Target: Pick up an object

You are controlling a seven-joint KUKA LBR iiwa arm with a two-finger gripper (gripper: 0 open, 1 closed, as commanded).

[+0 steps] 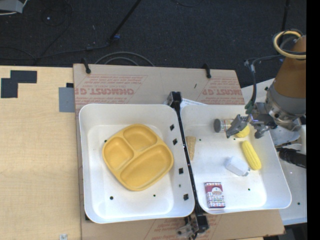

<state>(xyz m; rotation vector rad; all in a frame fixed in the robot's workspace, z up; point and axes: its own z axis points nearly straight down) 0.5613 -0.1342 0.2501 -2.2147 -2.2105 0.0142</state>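
My gripper [246, 127] hangs over the back of the right bin [280, 194], its two fingers spread apart with a yellow object [243, 131] showing between and below them. Whether the fingers touch it I cannot tell. A yellow corn cob [251, 155] lies just in front of the gripper. A small white-grey piece [236, 167] rests left of the cob. A red and white carton [215, 194] lies at the bin's front. A grey cylinder [218, 125] lies left of the gripper.
The left bin [95, 184] holds a yellow divided plate [138, 156]. A black divider [182, 149] runs between the bins. Cardboard [150, 86] lies behind them, and the arm's cables [287, 41] loop at the right.
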